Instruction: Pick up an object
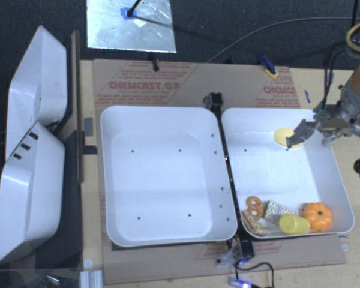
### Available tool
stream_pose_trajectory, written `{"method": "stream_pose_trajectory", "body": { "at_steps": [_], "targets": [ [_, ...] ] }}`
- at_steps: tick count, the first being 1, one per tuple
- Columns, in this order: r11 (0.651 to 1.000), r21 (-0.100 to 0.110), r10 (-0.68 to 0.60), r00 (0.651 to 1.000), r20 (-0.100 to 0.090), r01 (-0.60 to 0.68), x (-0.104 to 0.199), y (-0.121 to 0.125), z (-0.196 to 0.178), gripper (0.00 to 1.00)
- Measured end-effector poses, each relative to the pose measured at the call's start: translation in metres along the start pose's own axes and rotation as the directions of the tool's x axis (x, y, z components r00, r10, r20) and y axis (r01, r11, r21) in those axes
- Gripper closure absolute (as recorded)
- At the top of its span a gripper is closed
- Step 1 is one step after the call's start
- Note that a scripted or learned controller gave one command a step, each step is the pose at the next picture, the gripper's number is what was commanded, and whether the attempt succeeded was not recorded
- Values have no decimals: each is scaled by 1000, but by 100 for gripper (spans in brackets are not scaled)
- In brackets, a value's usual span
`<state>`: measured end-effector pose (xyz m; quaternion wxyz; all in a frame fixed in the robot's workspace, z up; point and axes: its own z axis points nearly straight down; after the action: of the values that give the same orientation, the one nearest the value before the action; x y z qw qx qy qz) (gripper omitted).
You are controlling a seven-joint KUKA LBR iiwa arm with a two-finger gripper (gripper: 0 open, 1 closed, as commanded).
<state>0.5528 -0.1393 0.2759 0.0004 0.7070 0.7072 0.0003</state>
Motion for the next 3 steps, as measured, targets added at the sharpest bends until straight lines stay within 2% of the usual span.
{"method": "stream_pose_trajectory", "body": {
  "at_steps": [1, 2, 3],
  "targets": [
    [1000, 9, 4, 1000, -1, -4, -56, 32, 119, 0],
    [1000, 7, 2, 1000, -2, -2, -48, -19, 187, 0],
    [1000, -1, -7, 1000, -3, 7, 54, -66, 152, 0]
  ]
}}
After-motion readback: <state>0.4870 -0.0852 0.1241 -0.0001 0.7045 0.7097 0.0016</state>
